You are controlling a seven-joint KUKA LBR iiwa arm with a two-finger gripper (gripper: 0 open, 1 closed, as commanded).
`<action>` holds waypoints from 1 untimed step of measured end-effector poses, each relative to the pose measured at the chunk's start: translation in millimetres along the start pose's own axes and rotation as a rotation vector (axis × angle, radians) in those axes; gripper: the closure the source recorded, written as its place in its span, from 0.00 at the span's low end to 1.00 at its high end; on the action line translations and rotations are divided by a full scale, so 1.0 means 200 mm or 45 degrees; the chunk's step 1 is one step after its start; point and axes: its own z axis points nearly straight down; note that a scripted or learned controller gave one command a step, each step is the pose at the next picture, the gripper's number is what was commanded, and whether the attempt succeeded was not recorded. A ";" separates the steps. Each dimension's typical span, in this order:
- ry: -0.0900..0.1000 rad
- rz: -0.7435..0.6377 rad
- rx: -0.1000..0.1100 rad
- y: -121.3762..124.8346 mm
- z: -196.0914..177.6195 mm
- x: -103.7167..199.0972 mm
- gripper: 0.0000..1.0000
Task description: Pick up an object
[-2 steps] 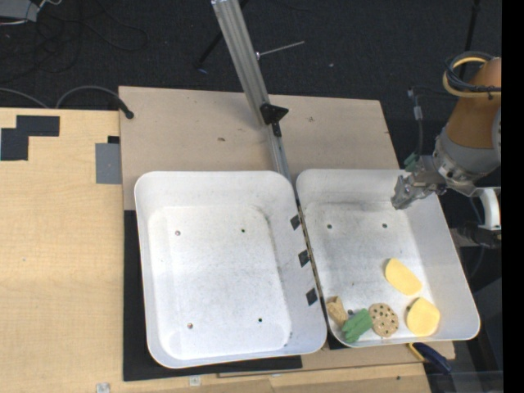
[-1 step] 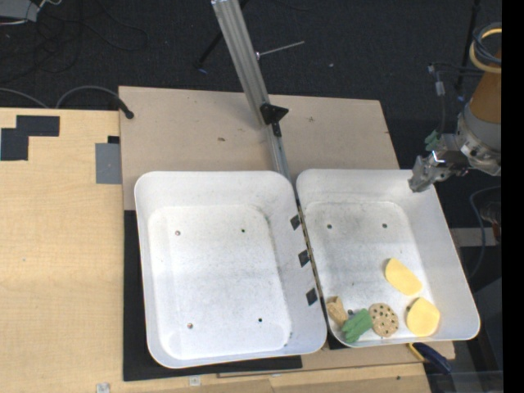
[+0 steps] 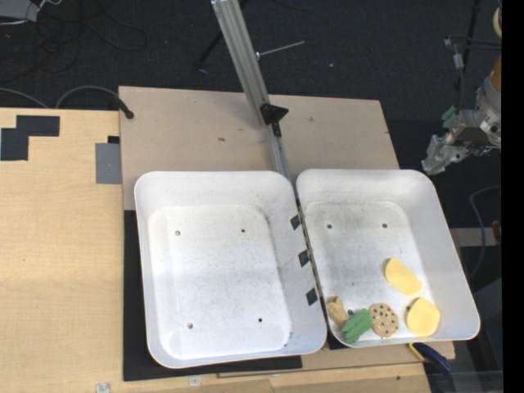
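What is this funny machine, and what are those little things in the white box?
You are looking down from a camera fixed above a workbench. On it sit two shallow white plastic bins: the left bin and the right bin. At the picture's right edge you can see the end of a robot arm; its grasping tool hangs outside the bins, past the right bin's far corner, with nothing in it that I can see. The robot's job is to pick something up. In the right bin's near corner lie toy foods: two yellow rounded pieces, a round brown cookie, a green piece and a small tan piece.
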 end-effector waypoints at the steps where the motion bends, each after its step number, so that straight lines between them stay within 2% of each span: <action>1: 0.002 -0.003 0.008 0.00 -0.02 0.00 1.00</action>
